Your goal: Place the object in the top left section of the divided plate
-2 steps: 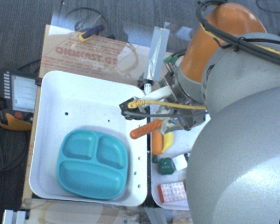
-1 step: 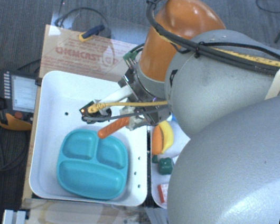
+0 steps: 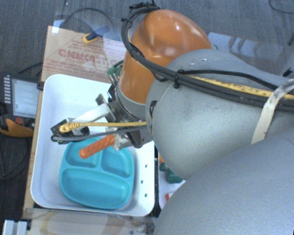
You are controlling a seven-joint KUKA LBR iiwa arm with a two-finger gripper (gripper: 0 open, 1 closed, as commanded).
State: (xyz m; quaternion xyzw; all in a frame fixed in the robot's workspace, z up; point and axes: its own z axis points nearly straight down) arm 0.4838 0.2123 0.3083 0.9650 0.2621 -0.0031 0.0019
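Observation:
A blue divided plate [image 3: 96, 181] lies in the front half of the left white bin [image 3: 53, 103]. An orange, carrot-like stick [image 3: 95, 147] lies at a slant over the plate's top left section, its lower end past the plate's rim and its upper end under the gripper. My gripper [image 3: 119, 139] hangs right above that upper end, at the plate's back edge. The grey arm and its orange band cover the bin's back right part, and the gripper's own parts are hidden in dark clutter.
A sliver of the right bin [image 3: 164, 186] shows under the arm, with a green thing [image 3: 174, 176] in it. A cardboard sheet [image 3: 79, 57] lies behind the left bin. A handheld console [image 3: 14, 102] sits off the bench at the left.

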